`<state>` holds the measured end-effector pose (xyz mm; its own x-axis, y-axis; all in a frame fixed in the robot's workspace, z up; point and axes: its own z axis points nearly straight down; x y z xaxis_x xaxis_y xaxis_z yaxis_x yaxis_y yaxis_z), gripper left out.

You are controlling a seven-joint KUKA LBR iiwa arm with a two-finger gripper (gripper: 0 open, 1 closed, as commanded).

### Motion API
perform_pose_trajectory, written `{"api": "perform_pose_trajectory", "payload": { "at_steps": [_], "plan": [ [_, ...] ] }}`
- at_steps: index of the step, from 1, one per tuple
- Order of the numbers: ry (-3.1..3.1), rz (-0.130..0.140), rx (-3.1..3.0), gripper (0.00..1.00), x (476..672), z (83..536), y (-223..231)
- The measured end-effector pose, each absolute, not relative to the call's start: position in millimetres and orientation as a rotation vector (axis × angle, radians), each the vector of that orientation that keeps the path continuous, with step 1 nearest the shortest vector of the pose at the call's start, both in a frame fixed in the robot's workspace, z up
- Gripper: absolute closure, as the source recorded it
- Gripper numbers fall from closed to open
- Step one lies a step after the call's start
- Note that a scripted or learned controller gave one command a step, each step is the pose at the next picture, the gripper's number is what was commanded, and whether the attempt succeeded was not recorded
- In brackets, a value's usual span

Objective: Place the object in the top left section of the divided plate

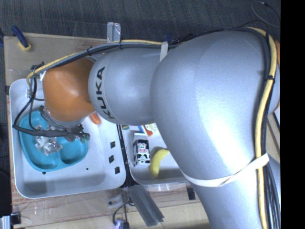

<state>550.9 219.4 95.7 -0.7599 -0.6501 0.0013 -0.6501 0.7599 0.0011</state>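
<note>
A blue divided plate [71, 154] lies in the left white bin [57, 182]. My gripper [49, 144] hangs straight over the plate's middle, below the orange wrist band [66, 92]. Its metal fingers are seen end-on against the blue, and I cannot make out anything between them. The arm covers the plate's upper part and its dividers. A small orange object [96, 119] peeks out beside the arm at the plate's upper right.
The right bin [157, 178] holds a yellow banana [158, 160], a small black-and-white carton [141, 150] and a colourful item [148, 128] partly under the arm. The big grey arm [205, 104] covers most of the right bin and the bench behind.
</note>
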Motion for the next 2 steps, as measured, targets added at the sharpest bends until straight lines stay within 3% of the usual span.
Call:
{"api": "perform_pose_trajectory", "payload": {
  "at_steps": [1, 2],
  "plan": [
    [-2.494, -0.015, 1.919, 1.0, 589.3, 93, 184],
    [-2.343, 0.0, 2.097, 1.0, 596.5, 154, 119]
  ]
}}
